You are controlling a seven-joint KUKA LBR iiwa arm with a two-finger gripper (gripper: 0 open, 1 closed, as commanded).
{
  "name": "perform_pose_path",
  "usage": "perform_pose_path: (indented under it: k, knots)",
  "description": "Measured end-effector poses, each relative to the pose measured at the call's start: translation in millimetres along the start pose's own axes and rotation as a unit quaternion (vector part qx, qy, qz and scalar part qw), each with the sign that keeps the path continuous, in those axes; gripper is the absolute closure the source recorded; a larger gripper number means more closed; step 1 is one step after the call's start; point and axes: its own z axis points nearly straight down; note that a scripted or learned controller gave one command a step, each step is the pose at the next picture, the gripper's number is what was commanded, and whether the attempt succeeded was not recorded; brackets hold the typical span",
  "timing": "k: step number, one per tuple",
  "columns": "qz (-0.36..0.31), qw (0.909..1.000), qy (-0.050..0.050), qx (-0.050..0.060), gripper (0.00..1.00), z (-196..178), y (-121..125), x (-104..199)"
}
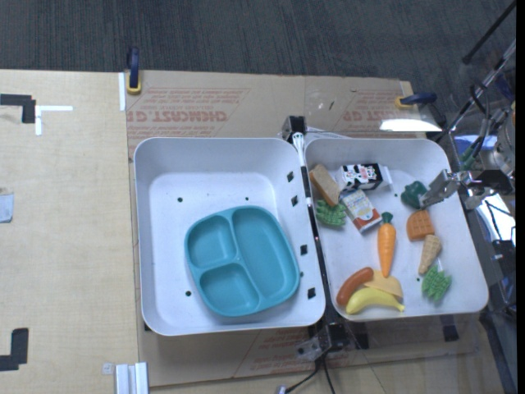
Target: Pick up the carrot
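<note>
Judging by the gripper [440, 189] poised at the right bin's [459, 298] far right, jaw state untellable, you're pre-approach: next, swing left over the carrot [385, 248] lying mid-bin, upright beside the banana [373, 300].

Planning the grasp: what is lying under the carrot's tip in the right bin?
The carrot points down toward a pale yellow wedge, beside the banana and sausage. Whether tip and wedge overlap can't be told.

**Colours in the two bins**

Both bins [164, 179] are white. The divided plate [241, 260] is teal. The carrot [385, 248] is orange with a green top; the banana [373, 301] yellow; the sausage [354, 282] red-orange; the small carton [362, 176] black-and-white patched. The worktop [57, 245] is pale wood.
</note>
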Motion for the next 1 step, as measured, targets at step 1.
perform_pose_path:
  k: [1]
  knots:
    - [0.061, 0.9981, 0.001, -0.001, 0.00, 189.0, 8.4, -1.4]
